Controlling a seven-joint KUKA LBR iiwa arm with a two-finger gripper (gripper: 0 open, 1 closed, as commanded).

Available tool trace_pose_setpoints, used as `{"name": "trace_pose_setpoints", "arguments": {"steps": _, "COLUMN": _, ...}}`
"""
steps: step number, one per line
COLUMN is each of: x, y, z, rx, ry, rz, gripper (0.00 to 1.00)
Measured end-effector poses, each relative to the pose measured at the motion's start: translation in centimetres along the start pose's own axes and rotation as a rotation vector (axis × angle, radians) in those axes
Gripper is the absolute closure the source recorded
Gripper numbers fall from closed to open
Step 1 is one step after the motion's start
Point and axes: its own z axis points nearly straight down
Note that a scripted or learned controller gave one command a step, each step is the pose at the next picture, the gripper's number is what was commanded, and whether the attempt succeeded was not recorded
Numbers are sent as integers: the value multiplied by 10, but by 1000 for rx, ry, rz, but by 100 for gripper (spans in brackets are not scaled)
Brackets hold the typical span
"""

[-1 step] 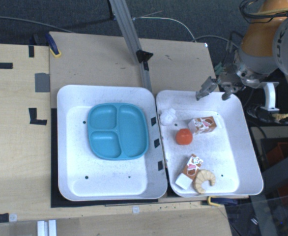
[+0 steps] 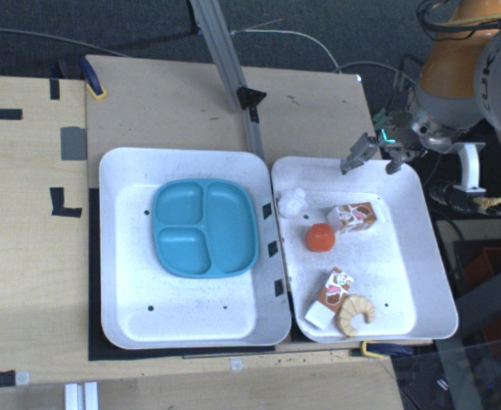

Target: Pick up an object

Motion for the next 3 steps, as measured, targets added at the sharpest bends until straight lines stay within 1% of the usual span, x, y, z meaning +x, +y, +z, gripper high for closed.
{"name": "trace_pose_setpoints", "arguments": {"steps": 1, "x": -3, "y": -7, "z": 47, "rx": 5, "ry": -1, "rz": 1, "gripper": 0}}
{"name": "trace_pose_setpoints", "arguments": {"steps": 2, "x": 8, "y": -7, "z": 103, "rx": 7, "ry": 0, "rz": 0, "gripper": 0}}
{"name": "trace_pose_setpoints", "arguments": {"steps": 3, "x": 8, "y": -7, "z": 135, "rx": 0, "ry": 0, "rz": 1, "gripper": 0}}
